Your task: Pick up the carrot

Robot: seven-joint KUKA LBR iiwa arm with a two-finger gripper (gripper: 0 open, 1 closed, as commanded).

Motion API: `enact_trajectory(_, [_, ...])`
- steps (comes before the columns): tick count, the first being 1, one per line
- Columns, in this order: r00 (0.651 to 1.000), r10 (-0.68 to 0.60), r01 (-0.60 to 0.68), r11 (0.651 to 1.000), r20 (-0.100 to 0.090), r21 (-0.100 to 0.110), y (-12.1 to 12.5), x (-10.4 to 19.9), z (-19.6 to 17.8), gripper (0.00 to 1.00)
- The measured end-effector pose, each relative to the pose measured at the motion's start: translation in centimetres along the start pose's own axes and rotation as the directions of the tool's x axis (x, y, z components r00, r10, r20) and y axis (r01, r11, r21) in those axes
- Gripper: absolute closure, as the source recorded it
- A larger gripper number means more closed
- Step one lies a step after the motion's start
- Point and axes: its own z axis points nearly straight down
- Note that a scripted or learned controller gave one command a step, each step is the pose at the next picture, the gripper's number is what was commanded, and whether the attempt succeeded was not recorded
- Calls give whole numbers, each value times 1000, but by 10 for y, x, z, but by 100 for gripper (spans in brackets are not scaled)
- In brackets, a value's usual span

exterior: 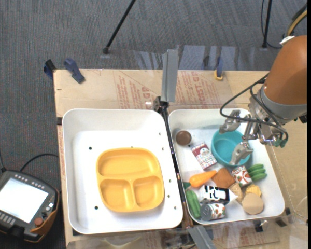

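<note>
The carrot is a short orange piece lying flat in the right bin, near its left-centre, touching a brown slice. My gripper hangs over the teal bowl, up and to the right of the carrot and well apart from it. Its two metal fingers stand spread, with nothing between them. The grey arm with its orange band comes in from the right.
Around the carrot lie a red-and-white carton, a brown round piece, a green cucumber, a can, a black-and-white pack and a green pepper. The left bin holds a yellow divided plate.
</note>
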Motion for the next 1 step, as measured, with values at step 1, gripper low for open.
enact_trajectory(1, [1000, 30, -30, 1000, -7, -2, 64, 39, 68, 0])
